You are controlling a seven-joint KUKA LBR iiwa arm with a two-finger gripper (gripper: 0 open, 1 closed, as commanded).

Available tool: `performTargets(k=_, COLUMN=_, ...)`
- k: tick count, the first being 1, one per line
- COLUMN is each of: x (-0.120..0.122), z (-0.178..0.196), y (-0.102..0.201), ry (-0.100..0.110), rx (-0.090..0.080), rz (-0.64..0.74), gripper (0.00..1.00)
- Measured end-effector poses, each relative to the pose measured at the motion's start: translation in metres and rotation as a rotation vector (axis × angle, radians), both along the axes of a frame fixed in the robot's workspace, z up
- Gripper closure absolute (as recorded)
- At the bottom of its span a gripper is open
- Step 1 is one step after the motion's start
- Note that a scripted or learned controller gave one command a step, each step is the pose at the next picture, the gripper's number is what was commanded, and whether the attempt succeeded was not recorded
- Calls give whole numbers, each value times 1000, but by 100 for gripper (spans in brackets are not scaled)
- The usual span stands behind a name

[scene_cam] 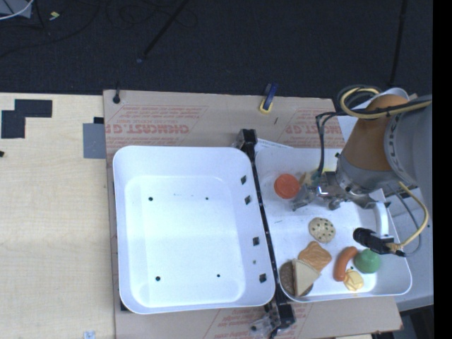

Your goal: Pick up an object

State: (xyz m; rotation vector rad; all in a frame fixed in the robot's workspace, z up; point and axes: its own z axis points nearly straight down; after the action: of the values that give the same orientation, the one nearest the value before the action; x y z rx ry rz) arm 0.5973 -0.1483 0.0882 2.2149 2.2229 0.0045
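Left bin (134,189): a shallow white tray on the cardboard-covered bench, with small dark holes in its floor.
Divider (256,217): a black strip where the two bins meet.
Right bin (395,284): holds all the objects.
Orange-red round piece (287,185): near the bin's upper left, just left of the gripper.
Gripper (319,198): low over the right bin, beside the round piece; cannot tell how it stands.
Cookie (321,229): below the gripper, apart from it.
Bread slices (309,263): at the lower edge, overlapping.
Sausage (344,262): tilted, right of the bread.
Green ball (367,261): touching a small yellow piece (354,281).
Arm (395,143): grey with an orange band, entering from the right.
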Motion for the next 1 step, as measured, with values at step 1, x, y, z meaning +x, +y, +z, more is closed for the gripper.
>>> performTargets(k=1, x=-56, z=-1, y=38, ry=12, rx=4, rz=-6, gripper=0)
